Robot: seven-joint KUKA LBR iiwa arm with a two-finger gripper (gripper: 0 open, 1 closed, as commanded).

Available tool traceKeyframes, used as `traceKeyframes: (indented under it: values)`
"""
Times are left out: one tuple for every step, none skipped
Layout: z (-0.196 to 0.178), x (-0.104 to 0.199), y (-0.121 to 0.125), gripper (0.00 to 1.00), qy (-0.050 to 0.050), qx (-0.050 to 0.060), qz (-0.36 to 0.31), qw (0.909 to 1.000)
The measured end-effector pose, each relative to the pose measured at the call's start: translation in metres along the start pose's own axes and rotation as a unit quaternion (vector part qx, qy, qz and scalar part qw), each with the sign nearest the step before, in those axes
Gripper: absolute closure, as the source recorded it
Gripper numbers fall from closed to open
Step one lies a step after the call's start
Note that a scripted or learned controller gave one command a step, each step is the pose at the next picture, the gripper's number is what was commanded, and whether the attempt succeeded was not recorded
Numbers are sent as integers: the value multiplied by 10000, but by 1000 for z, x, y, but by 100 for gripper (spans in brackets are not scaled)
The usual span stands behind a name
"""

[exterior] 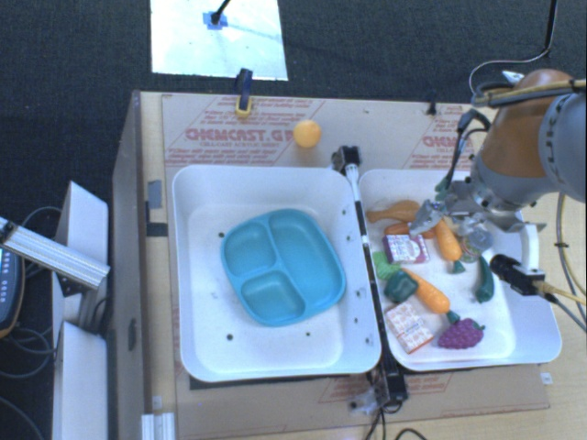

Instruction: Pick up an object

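The right bin (541, 337) holds several toy foods. Among them are an orange carrot (448, 243), a second carrot (429, 293), a dark green pepper (401, 287), purple grapes (461, 334), a tan piece (393, 213) and a green pod (484, 280). Two small printed packets (406, 247) (409, 326) lie among them. My gripper (447, 216) hangs low over the bin's back part, just above the upper carrot's top end. The grey wrist blocks the spot where it meets the toys.
A blue divided plate (282, 266) lies in the left bin (197, 337). An orange ball (307, 134) rests on the bench behind the bins, near a yellow-and-black clamp (244, 94). A black bar (365, 246) runs between the bins.
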State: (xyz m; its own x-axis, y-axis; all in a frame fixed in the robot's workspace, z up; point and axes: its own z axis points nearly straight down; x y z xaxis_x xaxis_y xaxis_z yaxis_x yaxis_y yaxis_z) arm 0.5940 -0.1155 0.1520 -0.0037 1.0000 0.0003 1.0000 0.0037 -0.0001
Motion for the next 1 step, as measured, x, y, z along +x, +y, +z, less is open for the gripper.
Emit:
traceKeyframes:
  values:
    - [23,1,-62,0,-2,-3,13,10000]
